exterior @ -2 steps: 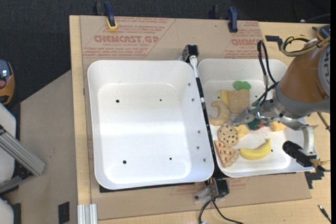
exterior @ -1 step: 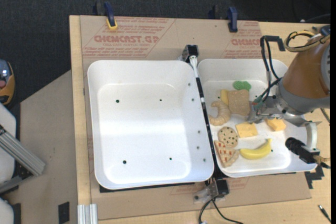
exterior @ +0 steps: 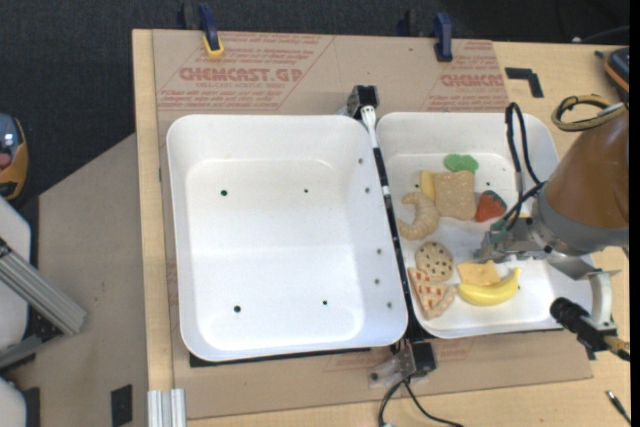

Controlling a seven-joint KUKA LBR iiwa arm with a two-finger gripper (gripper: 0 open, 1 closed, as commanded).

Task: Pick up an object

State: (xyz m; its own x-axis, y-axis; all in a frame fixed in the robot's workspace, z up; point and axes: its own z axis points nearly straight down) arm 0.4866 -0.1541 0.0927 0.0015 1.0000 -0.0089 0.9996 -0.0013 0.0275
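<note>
Toy food lies in the right bin [exterior: 540, 140]. A green piece [exterior: 461, 162] sits at the back, with a slice of toast [exterior: 455, 196] and a red strawberry-like piece [exterior: 489, 207] just in front of it. A croissant [exterior: 419, 213] curls near the bin's left wall. Nearer the front are a dotted cookie [exterior: 433, 260], a red-striped wedge [exterior: 431, 296], a pale yellow block [exterior: 477, 273] and a banana [exterior: 491, 292]. My gripper [exterior: 498, 243] hangs low in the right bin, between the red piece and the yellow block, just above the block. Nothing visibly sits in it.
The left bin [exterior: 270, 140] adjoins the right bin along a black divider strip [exterior: 385, 205]. The grey arm and its orange band [exterior: 595, 185] cover the right bin's right side. Clamps [exterior: 210, 27] hold the cardboard base at the back.
</note>
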